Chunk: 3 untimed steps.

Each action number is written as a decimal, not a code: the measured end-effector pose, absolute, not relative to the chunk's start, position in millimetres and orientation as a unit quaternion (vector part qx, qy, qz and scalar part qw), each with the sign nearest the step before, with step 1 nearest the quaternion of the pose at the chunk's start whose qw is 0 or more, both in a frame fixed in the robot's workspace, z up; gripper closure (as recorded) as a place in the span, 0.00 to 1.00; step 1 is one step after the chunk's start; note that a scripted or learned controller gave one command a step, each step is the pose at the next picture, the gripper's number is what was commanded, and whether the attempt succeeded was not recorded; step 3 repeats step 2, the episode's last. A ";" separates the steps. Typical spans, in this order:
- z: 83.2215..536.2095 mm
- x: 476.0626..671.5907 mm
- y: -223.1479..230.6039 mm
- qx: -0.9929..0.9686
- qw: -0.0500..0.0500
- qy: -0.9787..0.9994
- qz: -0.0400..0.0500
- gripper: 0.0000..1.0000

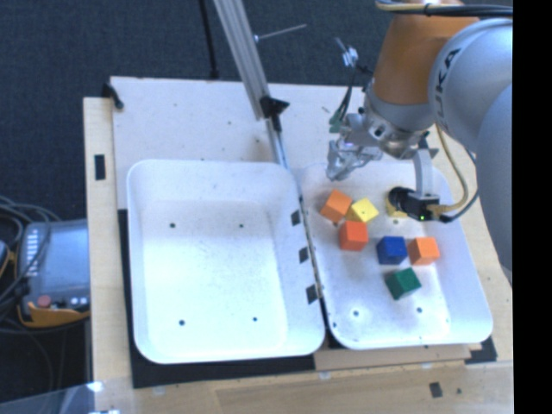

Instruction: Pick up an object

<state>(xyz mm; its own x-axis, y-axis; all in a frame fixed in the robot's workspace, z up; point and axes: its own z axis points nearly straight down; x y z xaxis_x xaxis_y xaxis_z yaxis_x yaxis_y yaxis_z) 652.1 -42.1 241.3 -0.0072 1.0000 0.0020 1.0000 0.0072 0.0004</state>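
At nine o'clock of the bench sits the left bin, a shallow white tray with only a few dark specks on its floor. Touching its three o'clock edge is the right bin, which holds six small blocks gathered near its middle. Farthest toward nine o'clock is an orange block; a yellow block lies just beside it at three o'clock, and a darker orange block touches both from six o'clock. Further toward three o'clock lie a blue block and, touching it, another orange block. A green block lies at six o'clock of the blue one, slightly apart. The gripper hangs at twelve o'clock of the first orange block, above the bin's far edge; how far its fingers are parted I cannot tell, and nothing is seen between them
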 end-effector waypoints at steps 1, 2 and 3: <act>230.1 649.5 10.6 -0.705 0.001 -0.710 0.000 1.00; 238.8 653.6 64.9 -0.704 0.000 -0.710 -0.001 1.00; 238.8 653.6 64.9 -0.704 0.000 -0.710 -0.001 1.00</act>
